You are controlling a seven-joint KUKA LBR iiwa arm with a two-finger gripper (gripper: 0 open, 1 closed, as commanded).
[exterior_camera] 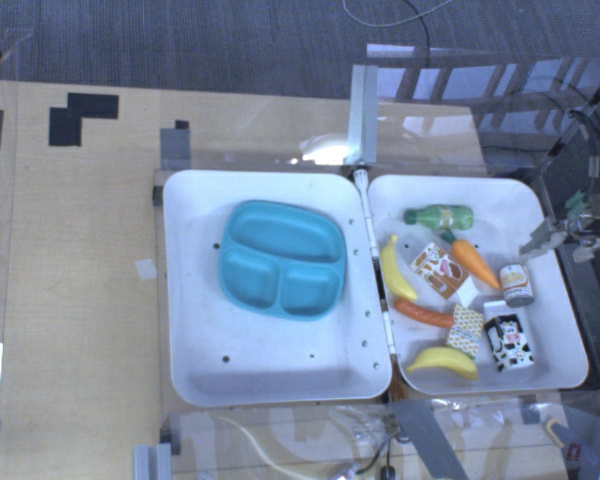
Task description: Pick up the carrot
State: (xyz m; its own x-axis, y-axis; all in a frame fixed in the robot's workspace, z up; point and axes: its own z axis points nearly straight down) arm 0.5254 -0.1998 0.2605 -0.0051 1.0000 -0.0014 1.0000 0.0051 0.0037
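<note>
1. Looking down at a slant, I see two white bins side by side: the left bin and the right bin, sharing a middle wall.
2. Left bin: a blue plate with three compartments lies near the centre, well apart from every wall.
3. Right bin, rear: a green bottle lies on its side, cap end toward the middle wall.
4. Task object: the carrot lies flat on the floor of the right bin, just in front of the bottle. Its thick end points toward the bottle, and its tip points toward the front right. It sits between a printed box on its left, which it touches or nearly touches, and a small can on its right, near its tip.
5. Left side of the right bin: a banana runs along the middle wall, and a red pepper lies in front of the box.
6. Front of the right bin: a second banana, a patterned packet and a cow-print carton sit close together.
7. Gripper: it hangs at the right rim of the right bin, apart from the carrot and holding nothing that I can see. I cannot tell whether it is released or clenched.
</note>
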